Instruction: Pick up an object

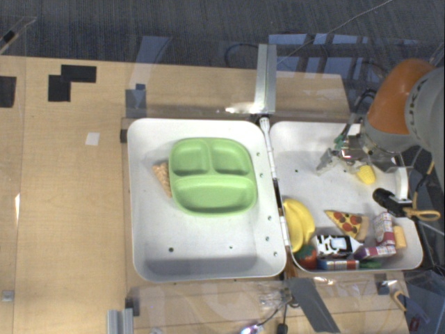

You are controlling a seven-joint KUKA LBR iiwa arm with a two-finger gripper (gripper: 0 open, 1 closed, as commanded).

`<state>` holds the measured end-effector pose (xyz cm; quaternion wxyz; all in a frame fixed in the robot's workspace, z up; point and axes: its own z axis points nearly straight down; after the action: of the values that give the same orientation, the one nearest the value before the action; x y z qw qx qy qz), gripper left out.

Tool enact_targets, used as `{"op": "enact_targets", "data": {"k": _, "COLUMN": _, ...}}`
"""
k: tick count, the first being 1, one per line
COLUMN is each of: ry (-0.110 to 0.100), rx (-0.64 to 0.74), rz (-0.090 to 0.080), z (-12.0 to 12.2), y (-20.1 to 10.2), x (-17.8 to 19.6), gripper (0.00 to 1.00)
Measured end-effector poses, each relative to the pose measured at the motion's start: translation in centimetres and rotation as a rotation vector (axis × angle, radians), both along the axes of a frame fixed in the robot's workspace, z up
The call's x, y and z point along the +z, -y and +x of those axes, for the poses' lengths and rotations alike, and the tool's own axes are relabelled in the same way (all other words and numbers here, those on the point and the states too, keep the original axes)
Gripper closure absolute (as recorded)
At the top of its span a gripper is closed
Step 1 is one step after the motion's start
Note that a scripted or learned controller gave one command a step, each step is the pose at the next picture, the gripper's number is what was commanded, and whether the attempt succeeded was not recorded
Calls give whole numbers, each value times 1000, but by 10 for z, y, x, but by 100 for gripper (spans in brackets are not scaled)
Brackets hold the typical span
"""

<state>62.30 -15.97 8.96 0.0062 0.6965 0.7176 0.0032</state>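
My gripper (336, 158) hangs over the upper part of the right bin (306, 145), its fingers apart with nothing between them. A small yellow lemon-like piece (366, 175) lies just to its right on the bin floor. Lower in the same bin are a yellow banana (299, 223), a toy pizza slice (345, 221), a black-and-white toy (332, 244) and a small can-like item (386, 232). The arm's orange band (389, 106) shows above the wrist at the right.
The left bin (146, 242) holds a green divided plate (211, 175) with a tan textured piece (162, 178) tucked at its left edge. Red and coloured small items (348, 261) crowd the right bin's front wall. A metal rail (274, 186) separates the bins.
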Motion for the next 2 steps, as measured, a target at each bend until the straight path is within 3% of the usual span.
{"op": "enact_targets", "data": {"k": 1, "ry": -4, "rx": 305, "rz": -1, "z": 34, "y": 45, "x": -2, "gripper": 0}}
{"op": "enact_targets", "data": {"k": 2, "ry": 0, "rx": 341, "rz": -3, "z": -6, "y": 34, "x": 0, "gripper": 0}}
